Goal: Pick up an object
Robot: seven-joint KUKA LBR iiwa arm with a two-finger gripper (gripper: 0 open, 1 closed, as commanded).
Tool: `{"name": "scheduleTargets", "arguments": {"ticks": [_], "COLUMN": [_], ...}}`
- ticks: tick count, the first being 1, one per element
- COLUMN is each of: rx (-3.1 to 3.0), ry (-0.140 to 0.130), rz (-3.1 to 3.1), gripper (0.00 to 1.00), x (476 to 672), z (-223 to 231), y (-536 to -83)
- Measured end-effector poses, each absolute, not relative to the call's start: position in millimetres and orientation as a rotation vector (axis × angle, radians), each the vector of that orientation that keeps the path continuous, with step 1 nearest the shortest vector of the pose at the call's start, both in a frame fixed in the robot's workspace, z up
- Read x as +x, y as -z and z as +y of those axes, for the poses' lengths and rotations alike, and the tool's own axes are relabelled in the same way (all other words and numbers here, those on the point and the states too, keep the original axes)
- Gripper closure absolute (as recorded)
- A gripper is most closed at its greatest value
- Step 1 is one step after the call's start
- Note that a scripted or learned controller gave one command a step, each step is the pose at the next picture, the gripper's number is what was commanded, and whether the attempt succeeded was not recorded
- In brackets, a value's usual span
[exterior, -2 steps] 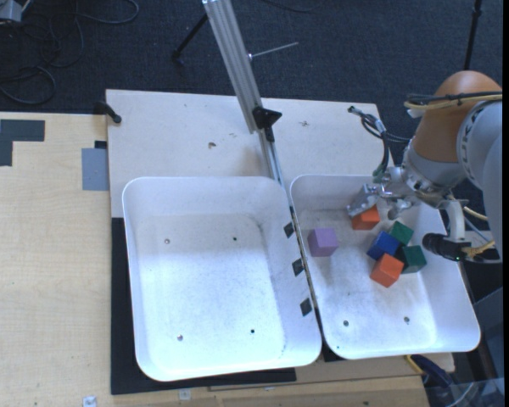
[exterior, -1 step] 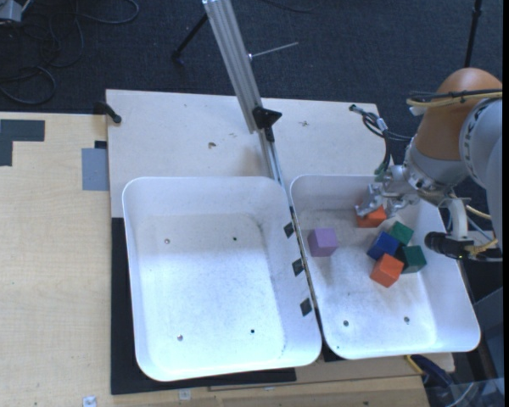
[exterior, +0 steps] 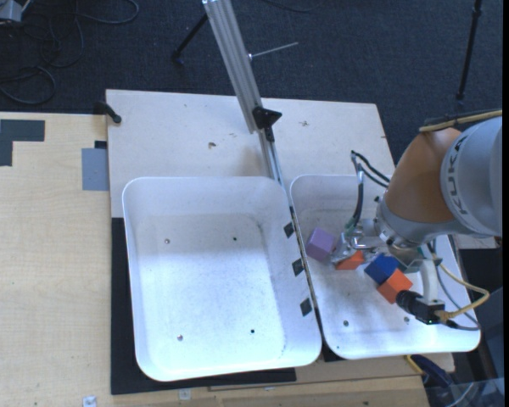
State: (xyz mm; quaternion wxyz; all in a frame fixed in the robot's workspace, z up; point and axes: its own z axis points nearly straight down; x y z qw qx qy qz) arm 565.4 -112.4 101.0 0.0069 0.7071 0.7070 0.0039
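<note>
In the right bin (exterior: 369, 333) lie a purple cube (exterior: 321, 244), a small orange-red piece (exterior: 350, 262), a blue block (exterior: 380, 269) and an orange block (exterior: 395, 286). My gripper (exterior: 357, 242) is low in this bin, just right of the purple cube and right above the orange-red piece. The wrist hides the space between the fingers. The grey arm with its orange band (exterior: 420, 181) comes in from the right and covers part of the bin.
The left bin (exterior: 153, 346) sits beside the right one, with a shared wall and black clips (exterior: 295, 265) between them. A slanted metal rail (exterior: 237, 66) runs from the top down to the bins. Cables (exterior: 445, 312) hang near the right bin's near corner.
</note>
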Motion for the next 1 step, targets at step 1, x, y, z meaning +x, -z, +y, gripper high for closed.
{"name": "scheduleTargets", "arguments": {"ticks": [1], "rx": [2.228], "ry": [0.021], "rz": [2.228], "gripper": [1.0], "x": [667.6], "z": [-105.9], "y": [-98.2]}}
